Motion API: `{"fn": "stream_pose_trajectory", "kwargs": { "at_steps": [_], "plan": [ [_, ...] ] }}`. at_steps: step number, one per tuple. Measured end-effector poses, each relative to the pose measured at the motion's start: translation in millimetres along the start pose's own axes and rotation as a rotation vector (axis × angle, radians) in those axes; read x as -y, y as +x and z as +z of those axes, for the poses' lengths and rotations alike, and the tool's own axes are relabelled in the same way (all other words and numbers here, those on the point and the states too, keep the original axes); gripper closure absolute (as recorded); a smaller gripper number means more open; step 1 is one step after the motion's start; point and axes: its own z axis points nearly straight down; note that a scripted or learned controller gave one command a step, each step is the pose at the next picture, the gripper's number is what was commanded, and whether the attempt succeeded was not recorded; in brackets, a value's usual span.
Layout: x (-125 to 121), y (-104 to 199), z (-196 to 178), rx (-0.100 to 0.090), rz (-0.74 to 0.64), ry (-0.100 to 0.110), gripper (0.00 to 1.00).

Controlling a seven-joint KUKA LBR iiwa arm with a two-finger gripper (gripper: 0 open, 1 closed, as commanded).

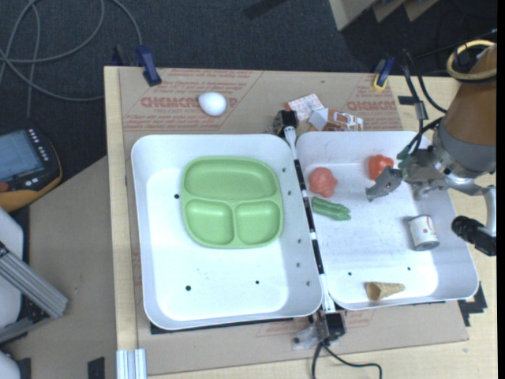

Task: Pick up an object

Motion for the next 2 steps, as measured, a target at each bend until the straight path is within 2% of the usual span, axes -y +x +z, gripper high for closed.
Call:
{"fn": "stream_pose_trajectory", "kwargs": {
  "at_steps": [1,2],
  "plan": [
    [-53.2,-54.5,47.8,0.002,0.001,-0.001,0.00],
    [-113.7,-33.3,120.7,0.001,-0.001,-0.001,0.00]
  ]
}}
